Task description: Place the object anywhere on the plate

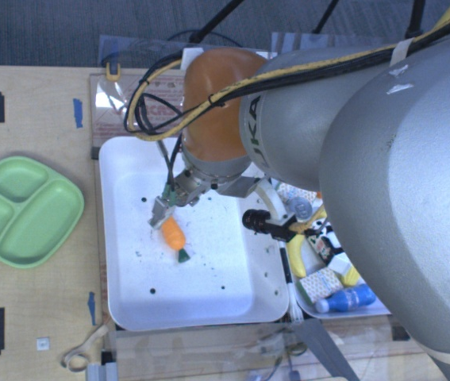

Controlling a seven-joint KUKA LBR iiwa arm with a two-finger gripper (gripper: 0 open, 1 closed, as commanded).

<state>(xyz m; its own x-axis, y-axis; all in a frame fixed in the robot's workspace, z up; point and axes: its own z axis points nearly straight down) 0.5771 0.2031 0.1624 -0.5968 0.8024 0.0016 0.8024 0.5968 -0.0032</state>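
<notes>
Arm [351, 133]: reaches from the right over the left bin [209, 292]. Left bin, white and shallow: holds one carrot [172, 234], orange with a green end, near its centre. Right bin [307, 311], largely covered by the arm: holds a banana [296, 254], a blue bottle [348, 298] and other small items. Plate [22, 210], green, three compartments: lies on the bench [34, 316] left of the bins, well apart from the carrot. Gripper [163, 210]: at the carrot's upper end; whether clenched or released cannot be told.

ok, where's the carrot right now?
Camera view: the carrot lies near the middle of the left white bin, just below the gripper, with the green plate outside the bin to its left.
</notes>
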